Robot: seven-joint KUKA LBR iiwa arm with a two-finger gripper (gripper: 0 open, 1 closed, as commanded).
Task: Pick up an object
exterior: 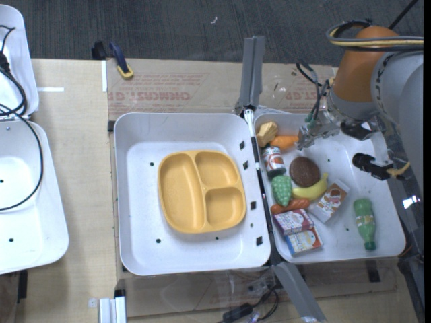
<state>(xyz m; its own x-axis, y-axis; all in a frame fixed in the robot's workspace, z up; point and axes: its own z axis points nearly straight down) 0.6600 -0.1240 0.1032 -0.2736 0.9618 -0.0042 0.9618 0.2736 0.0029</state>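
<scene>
Closest to the viewer, at the near end of the right bin (394, 244): two small printed boxes, one blue-edged (304, 241) and one pink (292, 220), touching each other. Just right of them, well apart, a green bottle (364, 223) lying on its side. Farther in, a small juice carton (330, 202), a yellow banana (310, 190) curled round the near side of a brown round patty (305, 171), and a green bumpy vegetable (282, 189) touching the banana's left end. Beyond those, along the bin's left wall, a small red-labelled can (273, 159), an orange carrot (285, 141) and a yellow wedge (267, 132) in the far left corner.

Reaching in from the right, the grey arm with its orange band (357, 66). Gripper (308, 136) low over the far left part of the right bin, just right of the carrot and just beyond the patty; open or closed, impossible to tell.

On the left, the other bin (131, 200), holding a yellow divided plate (202, 190) near its middle. Both bins side by side on the pale wooden worktop (74, 113).
</scene>
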